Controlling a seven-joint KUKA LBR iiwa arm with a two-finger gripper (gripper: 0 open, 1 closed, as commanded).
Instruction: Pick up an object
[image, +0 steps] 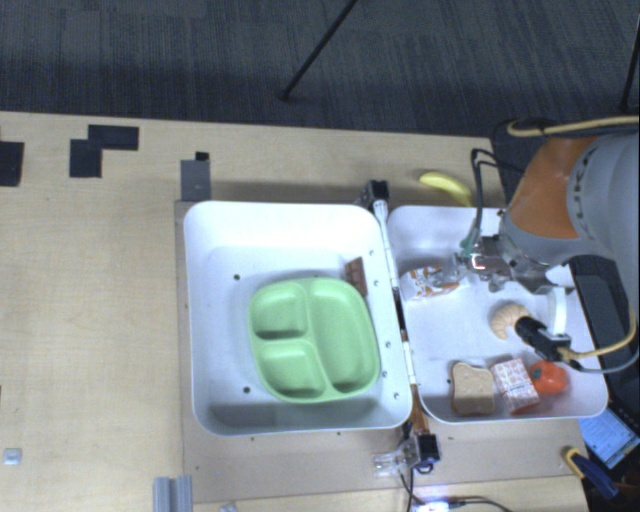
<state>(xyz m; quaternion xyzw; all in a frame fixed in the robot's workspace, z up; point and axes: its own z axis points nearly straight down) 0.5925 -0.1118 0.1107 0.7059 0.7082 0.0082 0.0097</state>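
Observation:
The right bin (440, 340) holds a crumpled white and brown packet (432, 282), a tan round roll (508, 318), a slice of bread (472, 389), a small checkered box (512, 384) and a red tomato (549, 378). My gripper (481, 262) hangs low over the back of this bin, just right of the packet and above the roll. The grey arm with its orange band (548, 195) covers the bin's back right corner. I see nothing held by the gripper.
The left bin (215, 300) holds a green divided plate (314, 338) and a small brown piece (353, 272) against its right wall. A yellow banana (445, 185) lies on the bench behind the right bin. Black cables run beside the arm.

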